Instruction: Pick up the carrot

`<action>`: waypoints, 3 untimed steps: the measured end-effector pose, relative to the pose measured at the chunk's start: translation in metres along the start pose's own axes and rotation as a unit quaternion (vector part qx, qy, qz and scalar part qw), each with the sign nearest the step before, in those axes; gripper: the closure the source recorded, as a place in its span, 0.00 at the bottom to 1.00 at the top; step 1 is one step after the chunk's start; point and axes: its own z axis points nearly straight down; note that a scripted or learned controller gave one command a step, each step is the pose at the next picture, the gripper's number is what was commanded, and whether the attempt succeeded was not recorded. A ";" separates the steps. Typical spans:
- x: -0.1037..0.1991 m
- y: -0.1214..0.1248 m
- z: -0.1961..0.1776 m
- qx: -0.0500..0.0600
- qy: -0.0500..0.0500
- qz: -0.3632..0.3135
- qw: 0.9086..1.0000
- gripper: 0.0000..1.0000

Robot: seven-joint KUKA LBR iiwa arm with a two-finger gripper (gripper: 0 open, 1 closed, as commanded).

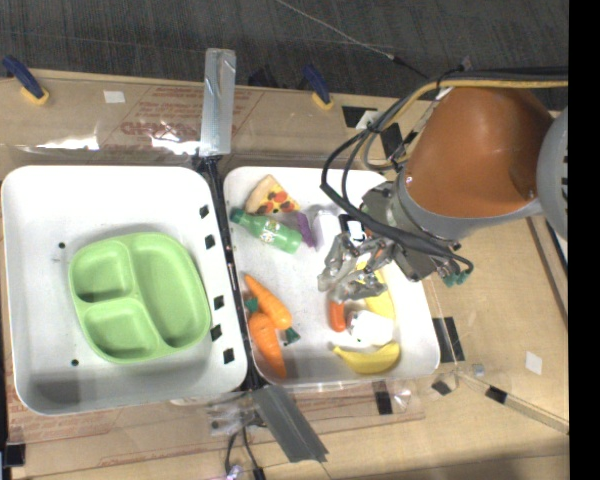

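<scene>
Nearby, banana [368, 356] and bottle [270, 231] flank carrot [266, 320].

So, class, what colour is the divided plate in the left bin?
The divided plate is light green, seen clearly in the camera view.

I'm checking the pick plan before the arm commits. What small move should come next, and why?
Probably shift the gripper toward the left wall of the right bin. The carrot lies there, apart from the gripper, which hovers over the banana and a small orange-red piece. It needs to sit above the carrot before descending.
</scene>
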 end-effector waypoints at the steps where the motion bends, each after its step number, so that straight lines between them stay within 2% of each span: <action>1: 0.013 -0.034 -0.040 0.001 -0.001 -0.017 1.000 1.00; 2: 0.012 -0.034 -0.050 0.002 -0.002 -0.019 1.000 1.00; 3: 0.039 -0.065 -0.008 -0.001 0.002 -0.084 0.996 1.00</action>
